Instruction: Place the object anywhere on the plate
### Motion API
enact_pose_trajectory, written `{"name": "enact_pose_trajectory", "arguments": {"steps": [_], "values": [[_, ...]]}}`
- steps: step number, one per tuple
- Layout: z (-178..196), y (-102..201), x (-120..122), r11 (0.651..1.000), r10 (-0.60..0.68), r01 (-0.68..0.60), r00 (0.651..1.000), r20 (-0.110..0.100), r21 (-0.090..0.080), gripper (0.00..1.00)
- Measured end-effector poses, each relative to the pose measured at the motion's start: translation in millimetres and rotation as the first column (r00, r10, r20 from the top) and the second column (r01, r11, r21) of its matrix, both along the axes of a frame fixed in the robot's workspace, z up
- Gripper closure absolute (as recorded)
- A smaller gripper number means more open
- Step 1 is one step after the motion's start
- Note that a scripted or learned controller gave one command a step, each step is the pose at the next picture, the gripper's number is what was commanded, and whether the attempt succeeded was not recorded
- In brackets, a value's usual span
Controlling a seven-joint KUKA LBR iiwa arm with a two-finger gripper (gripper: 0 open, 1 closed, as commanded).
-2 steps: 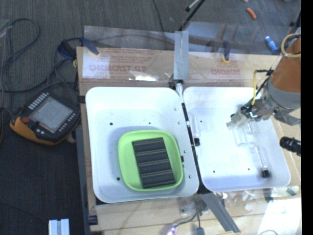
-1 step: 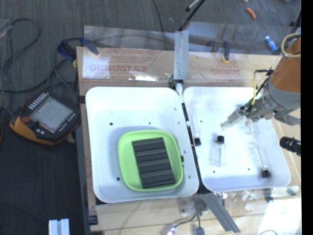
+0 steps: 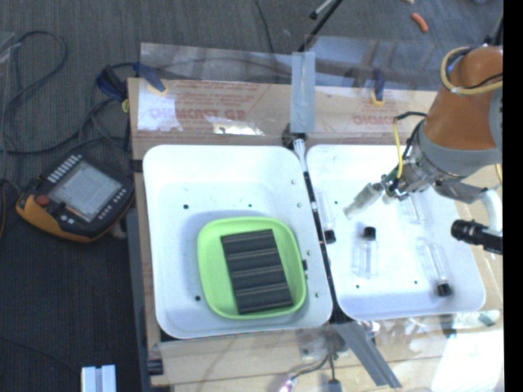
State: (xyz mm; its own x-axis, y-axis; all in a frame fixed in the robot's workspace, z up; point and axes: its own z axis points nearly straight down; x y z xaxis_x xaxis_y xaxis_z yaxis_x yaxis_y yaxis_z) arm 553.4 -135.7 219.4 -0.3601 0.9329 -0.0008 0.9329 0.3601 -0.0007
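On the bench, as I see it:
Left bin (image 3: pixel 163 178): green plate (image 3: pixel 208 243) bearing dark ribbed block (image 3: pixel 257 272).
Right bin (image 3: pixel 384 296): clear vials (image 3: pixel 364 251); gripper (image 3: pixel 368 196) above, grip unreadable.
Floor: grey carpet, pendant (image 3: pixel 78 196).

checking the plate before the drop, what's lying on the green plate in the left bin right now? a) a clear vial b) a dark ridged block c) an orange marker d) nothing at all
b: a dark ridged block lies on the green plate in the left bin, while the clear vials lie in the right bin.
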Motion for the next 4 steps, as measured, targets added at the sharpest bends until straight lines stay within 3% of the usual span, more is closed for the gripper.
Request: {"name": "enact_pose_trajectory", "arguments": {"steps": [1, 2, 3, 4], "values": [[91.1, 33.6, 34.0, 0.992, 0.126, -0.126, 0.992, 0.002, -0.001, 0.00], [99.2, 89.9, 68.7, 0.951, 0.309, -0.309, 0.951, 0.002, -0.001, 0.00], [162.1, 113.0, 98.1, 0.905, 0.425, -0.425, 0.905, 0.003, -0.003, 0.00], [215.9, 128.6, 111.5, 0.751, 0.660, -0.660, 0.751, 0.003, -0.004, 0.00]]}}
